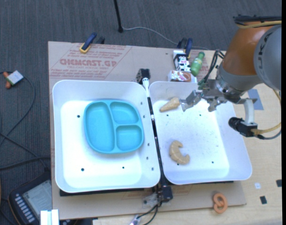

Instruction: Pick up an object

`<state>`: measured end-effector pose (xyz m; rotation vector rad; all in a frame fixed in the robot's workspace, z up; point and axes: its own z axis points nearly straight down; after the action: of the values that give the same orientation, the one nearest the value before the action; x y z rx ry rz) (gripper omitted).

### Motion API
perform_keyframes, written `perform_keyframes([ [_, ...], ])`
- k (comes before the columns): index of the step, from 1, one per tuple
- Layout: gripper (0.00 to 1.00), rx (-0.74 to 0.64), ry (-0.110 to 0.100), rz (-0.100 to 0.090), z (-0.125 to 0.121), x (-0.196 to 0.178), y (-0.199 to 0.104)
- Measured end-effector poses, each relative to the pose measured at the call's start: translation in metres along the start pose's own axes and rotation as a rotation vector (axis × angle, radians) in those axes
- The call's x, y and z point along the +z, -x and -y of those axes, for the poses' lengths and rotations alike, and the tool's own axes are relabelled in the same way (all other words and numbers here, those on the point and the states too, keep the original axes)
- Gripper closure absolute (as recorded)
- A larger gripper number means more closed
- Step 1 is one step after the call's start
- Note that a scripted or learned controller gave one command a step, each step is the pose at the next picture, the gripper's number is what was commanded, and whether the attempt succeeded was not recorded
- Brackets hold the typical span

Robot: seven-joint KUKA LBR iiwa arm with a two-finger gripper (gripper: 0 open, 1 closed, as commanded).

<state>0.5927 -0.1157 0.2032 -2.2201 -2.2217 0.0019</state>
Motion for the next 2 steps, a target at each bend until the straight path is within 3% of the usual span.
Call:
perform_keyframes([
  [1,0.0,0.001,0.0,-0.001,0.06,0.111,-0.017],
  [2,0.0,-0.002,0.007,0.001,-0.078,0.116,-0.02],
])
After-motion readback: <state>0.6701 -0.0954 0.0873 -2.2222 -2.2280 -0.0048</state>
